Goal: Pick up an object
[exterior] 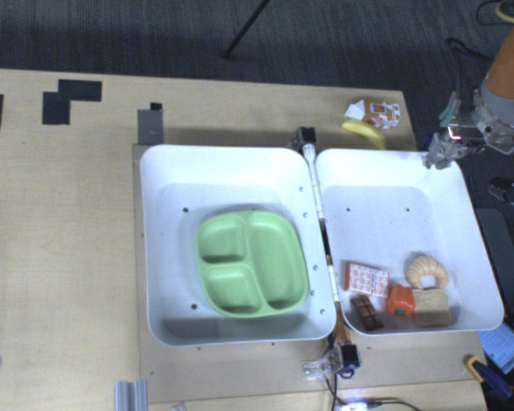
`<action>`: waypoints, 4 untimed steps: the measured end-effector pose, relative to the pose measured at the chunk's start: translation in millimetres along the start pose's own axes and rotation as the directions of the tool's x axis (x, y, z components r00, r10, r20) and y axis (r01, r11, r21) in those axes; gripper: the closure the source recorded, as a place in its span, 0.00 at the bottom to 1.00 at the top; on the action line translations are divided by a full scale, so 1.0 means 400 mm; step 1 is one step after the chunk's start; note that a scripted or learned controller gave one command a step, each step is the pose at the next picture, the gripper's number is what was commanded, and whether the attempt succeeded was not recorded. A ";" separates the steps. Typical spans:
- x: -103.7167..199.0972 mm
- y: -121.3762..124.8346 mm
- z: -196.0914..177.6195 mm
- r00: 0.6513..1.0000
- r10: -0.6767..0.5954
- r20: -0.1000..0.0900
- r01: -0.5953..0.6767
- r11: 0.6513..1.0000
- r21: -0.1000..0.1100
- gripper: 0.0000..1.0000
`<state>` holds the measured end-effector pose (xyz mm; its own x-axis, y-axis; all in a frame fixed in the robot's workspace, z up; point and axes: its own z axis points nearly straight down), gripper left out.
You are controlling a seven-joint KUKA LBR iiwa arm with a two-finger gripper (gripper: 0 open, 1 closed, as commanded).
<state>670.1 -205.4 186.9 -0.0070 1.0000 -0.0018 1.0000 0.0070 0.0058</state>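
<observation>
Over the far right corner of the right bin [463, 197] hangs the gripper [439, 154], its fingers too small and blurred for me to tell their state; nothing shows between them. Along that bin's near edge lie a cluster of objects: a red-and-white patterned packet [366, 278], a dark brown bar [367, 312], a small orange-red block [400, 301], a tan wooden block [431, 306] and a pale, ring-shaped pastry [427, 271], the last three touching; the left bin [163, 229] holds a green divided tray [250, 262].
</observation>
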 end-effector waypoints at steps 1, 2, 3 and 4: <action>0.000 -0.001 0.002 1.000 0.000 0.000 0.000 1.000 0.001 0.00; 0.248 0.000 0.087 1.000 -0.001 -0.003 0.001 1.000 0.003 0.00; 0.266 -0.129 0.252 1.000 0.004 -0.001 -0.004 1.000 0.002 0.00; 0.267 -0.123 0.222 1.000 0.002 -0.001 -0.002 1.000 -0.003 1.00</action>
<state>620.5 -99.0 97.7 -0.0049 1.0000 -0.0003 0.9999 0.0049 0.0092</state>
